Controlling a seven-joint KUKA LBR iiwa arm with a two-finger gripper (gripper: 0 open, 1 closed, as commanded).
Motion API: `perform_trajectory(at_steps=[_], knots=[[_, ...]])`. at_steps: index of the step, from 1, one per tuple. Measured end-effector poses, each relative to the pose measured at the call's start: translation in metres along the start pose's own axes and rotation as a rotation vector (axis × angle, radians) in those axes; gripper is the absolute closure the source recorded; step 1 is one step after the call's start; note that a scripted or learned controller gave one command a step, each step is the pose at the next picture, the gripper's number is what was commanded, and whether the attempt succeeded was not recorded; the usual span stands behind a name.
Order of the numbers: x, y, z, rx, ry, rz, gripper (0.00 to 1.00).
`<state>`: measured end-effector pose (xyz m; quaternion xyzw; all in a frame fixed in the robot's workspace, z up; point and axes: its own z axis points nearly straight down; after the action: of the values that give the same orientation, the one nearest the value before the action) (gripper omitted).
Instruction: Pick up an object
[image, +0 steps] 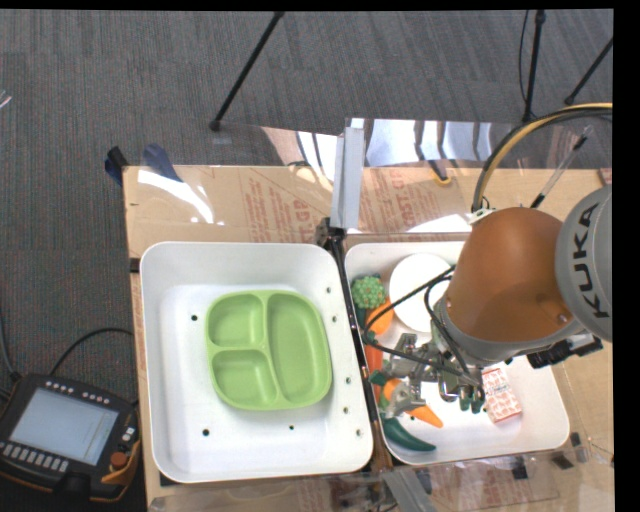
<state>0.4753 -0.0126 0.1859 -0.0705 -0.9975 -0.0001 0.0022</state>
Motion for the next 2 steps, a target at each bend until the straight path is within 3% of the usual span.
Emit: perform_trajectory(at_steps=[1, 2], knots=[[-0.098, 0.034, -0.019, -0.001, -0.006, -0.047, 1.00], [-0.109, 0.048, -0.081, -0.001, -0.010, -0.178, 1.00]])
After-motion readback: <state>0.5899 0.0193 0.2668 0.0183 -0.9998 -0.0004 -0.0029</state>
